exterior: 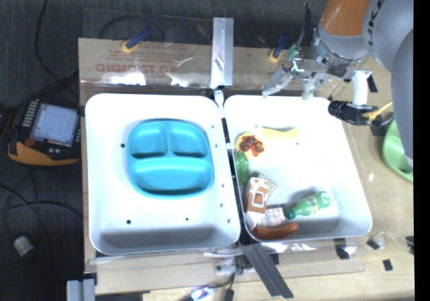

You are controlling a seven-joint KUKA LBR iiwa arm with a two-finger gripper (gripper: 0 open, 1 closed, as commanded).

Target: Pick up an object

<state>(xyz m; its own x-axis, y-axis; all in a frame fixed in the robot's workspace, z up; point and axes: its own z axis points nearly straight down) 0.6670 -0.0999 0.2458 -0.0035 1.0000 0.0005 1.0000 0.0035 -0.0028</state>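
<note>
My gripper [293,87] hangs over the far rim of the right bin [336,158], fingers spread open with nothing between them. Below it in that bin lie a yellow banana-like piece [279,133], a small brown and red toy [251,144], a green item [242,167] against the left wall, an orange and white packet [259,193], a green bottle [308,204] lying on its side, and a reddish-brown sausage [275,230] at the near wall. All are apart from the gripper.
The left bin [107,212] holds a blue divided tray [169,157]. A metal divider post [222,51] stands behind the seam between the bins. A green object [399,148] sits on the bench to the right of the bins.
</note>
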